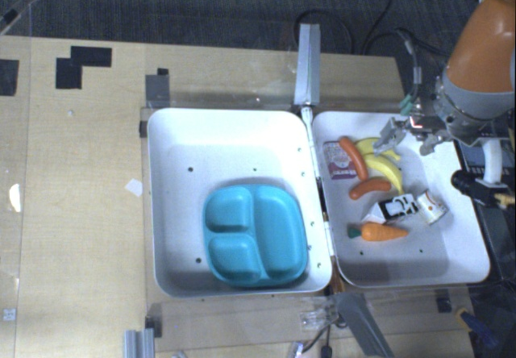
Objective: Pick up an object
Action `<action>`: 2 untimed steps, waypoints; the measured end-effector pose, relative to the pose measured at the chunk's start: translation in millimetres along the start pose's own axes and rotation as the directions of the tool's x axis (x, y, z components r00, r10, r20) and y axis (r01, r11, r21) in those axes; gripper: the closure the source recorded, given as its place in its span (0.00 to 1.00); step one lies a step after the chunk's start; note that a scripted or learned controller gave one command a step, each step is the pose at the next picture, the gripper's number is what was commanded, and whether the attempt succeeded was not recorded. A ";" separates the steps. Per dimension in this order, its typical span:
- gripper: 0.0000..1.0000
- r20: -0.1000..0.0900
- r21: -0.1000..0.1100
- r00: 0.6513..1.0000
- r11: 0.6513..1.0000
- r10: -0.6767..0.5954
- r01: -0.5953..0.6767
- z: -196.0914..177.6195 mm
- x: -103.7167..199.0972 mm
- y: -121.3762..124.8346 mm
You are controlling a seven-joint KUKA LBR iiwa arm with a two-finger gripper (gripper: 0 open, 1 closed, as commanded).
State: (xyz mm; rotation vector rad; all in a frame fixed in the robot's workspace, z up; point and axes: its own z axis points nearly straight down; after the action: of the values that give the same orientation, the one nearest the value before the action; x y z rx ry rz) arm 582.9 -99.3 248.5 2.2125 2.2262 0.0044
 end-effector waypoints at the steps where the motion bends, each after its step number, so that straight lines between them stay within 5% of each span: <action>1: 0.00 0.000 0.001 0.998 0.998 -0.064 0.064 113.9 -14.8 11.9; 2: 0.00 0.001 -0.004 0.988 0.988 -0.153 0.153 54.5 -20.7 47.0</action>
State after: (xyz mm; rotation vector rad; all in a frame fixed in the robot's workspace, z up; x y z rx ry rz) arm 630.2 -119.7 194.2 2.0326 2.3868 0.0078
